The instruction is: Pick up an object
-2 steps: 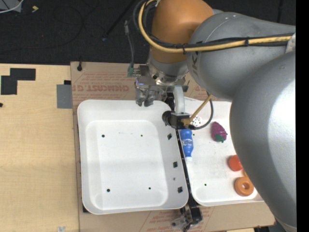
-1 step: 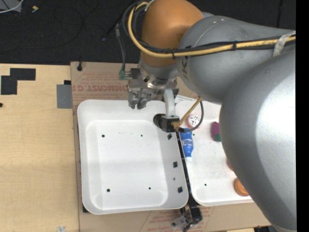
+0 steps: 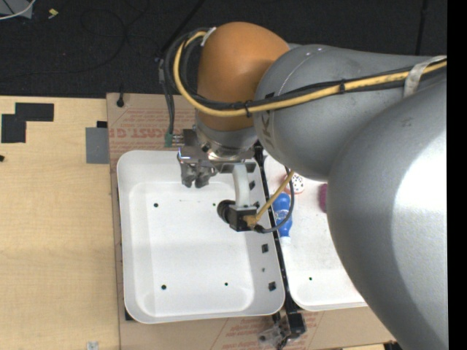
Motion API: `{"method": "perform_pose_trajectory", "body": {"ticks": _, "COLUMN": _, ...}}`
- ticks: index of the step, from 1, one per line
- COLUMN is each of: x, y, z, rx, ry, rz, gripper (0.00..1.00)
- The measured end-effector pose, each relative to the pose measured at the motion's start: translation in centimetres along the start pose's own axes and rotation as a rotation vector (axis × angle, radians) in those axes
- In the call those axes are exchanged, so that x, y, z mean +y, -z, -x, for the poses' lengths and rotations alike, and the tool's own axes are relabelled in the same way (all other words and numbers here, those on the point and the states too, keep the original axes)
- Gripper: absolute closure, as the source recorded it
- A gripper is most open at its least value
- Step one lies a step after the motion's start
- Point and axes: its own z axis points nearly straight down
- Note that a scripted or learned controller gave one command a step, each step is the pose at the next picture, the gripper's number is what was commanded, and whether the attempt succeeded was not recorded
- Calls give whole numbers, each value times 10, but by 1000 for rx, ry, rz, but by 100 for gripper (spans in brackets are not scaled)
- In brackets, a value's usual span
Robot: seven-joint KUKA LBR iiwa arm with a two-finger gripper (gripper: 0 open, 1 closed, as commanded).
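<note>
"Toward the upper middle of the frame, over the far end of the left bin (image 3: pixel 125 232): is that the gripper (image 3: pixel 195 175)?"

"Yes. It hangs low above bare white floor, close to the bin's top rim. Whether the claw is spread or pressed together, I cannot tell, and I see nothing pinched in it."

"So where is something to pick?"

"What I can make out lies in the right bin (image 3: pixel 321 302), just right of the frame's centre: a blue object (image 3: pixel 284 223) near the divider, a white piece with red dots (image 3: pixel 297 185) above it, and a pink thing (image 3: pixel 322 197) beside that. The arm (image 3: pixel 379 159) covers much of that bin."

"What could go wrong from here?"

"The likeliest failure, I'd judge, is a close on nothing. A descent at this spot meets only plastic, since the objects sit well apart from the claw, across the two rims."

"And if it crosses over?"

"Moving low, it could clip the bin walls. The three items also lie near one another, so a careless approach might nudge one aside, or catch an edge and let it slip out on the lift."
</note>
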Motion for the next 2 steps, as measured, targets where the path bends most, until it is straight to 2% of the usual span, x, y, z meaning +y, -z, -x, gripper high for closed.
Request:
{"method": "perform_pose_trajectory", "body": {"ticks": 1, "x": 32, "y": 8, "z": -21, "rx": 1, "ry": -1, "rz": 5, "gripper": 100}}
{"method": "perform_pose_trajectory", "body": {"ticks": 2, "x": -8, "y": -17, "z": -53, "rx": 0, "ry": 0, "rz": 0, "gripper": 100}}
